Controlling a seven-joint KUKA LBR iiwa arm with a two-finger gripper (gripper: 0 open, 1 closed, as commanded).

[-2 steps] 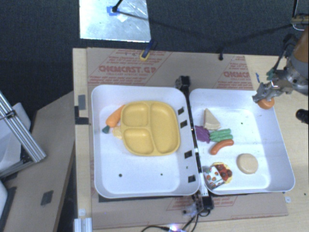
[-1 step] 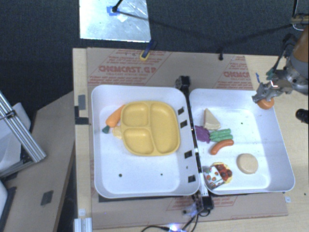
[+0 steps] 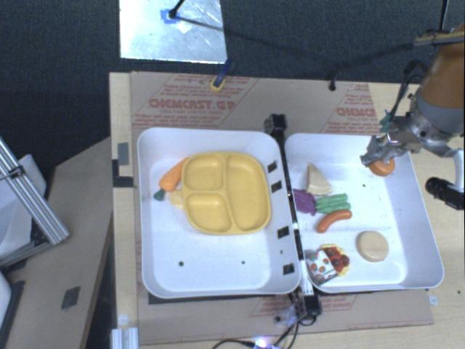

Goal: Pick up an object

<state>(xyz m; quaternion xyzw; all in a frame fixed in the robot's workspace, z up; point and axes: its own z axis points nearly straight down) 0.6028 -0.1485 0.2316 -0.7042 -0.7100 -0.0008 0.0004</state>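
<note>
My gripper point(image 3: 381, 155) hangs over the far right part of the right bin point(image 3: 414, 217). A small round orange object point(image 3: 383, 168) sits directly under its tip, partly covered by it; whether it is gripped or lying on the bin floor I cannot tell. Loose in the same bin lie a beige wedge point(image 3: 317, 179), a purple piece point(image 3: 304, 201), a green bean pod point(image 3: 332, 203), an orange-red sausage point(image 3: 333, 220), a round beige biscuit point(image 3: 373, 245) and a colourful flat piece point(image 3: 328, 262).
The left bin point(image 3: 156, 260) holds a yellow divided plate point(image 3: 221, 193), with a toy carrot point(image 3: 172, 174) and a small green bit point(image 3: 158, 193) at the plate's left edge. A black-clipped divider point(image 3: 285, 195) runs between the bins. A black part point(image 3: 445, 192) juts in at the right.
</note>
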